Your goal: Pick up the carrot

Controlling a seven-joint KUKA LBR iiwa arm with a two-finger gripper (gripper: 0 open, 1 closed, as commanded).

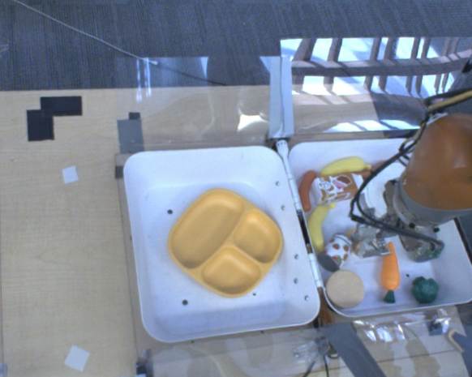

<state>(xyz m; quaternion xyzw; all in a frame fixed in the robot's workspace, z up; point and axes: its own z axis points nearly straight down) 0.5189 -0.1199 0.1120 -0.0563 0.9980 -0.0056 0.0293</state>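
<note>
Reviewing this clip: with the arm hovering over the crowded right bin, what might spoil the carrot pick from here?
1. The small orange carrot lies close to the metal two-finger gripper, yet the small red-and-white patterned item sits just beside it and might get knocked or grabbed instead.
2. The carrot rests near the shallow white right bin's front wall, with the dark green broccoli piece next to it, so a closing finger could push it away.

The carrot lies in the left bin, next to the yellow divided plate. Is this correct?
Not quite. In the camera view the carrot lies in the right bin, near the green item. The yellow divided plate sits in the left bin.
</note>
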